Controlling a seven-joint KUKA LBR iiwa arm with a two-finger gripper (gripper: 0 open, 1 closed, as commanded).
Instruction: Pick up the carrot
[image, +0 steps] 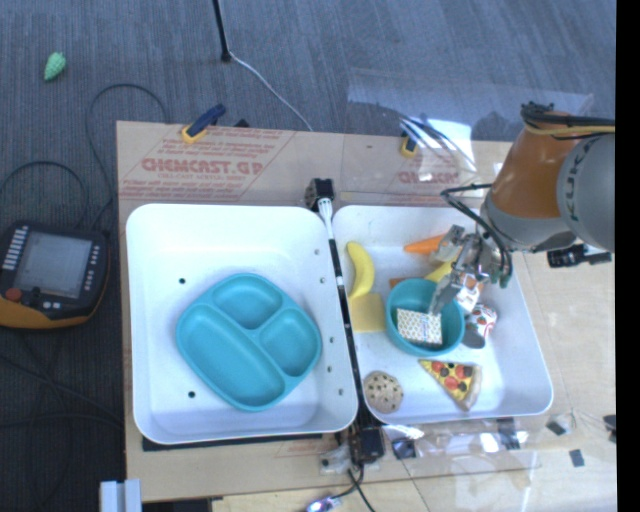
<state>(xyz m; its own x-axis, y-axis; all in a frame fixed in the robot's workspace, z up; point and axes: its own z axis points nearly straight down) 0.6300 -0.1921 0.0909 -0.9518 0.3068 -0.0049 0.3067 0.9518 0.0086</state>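
Note:
The carrot (425, 244) is a small orange piece lying in the right bin (520, 350), near its far wall and just behind the teal bowl (405, 298). My gripper (456, 290) hangs low over the bowl's right rim, a little to the right of and nearer than the carrot, and does not touch it. Its fingers look spread, with nothing between them. The grey arm with its orange band (530, 180) reaches in from the right.
The right bin also holds a banana (359, 268), a yellow block (366, 314), a checkered item (418, 326) in the bowl, a cookie (382, 391), a pizza slice (452, 378) and a red-and-white object (483, 319). A teal divided plate (250, 340) sits in the left bin (160, 250).

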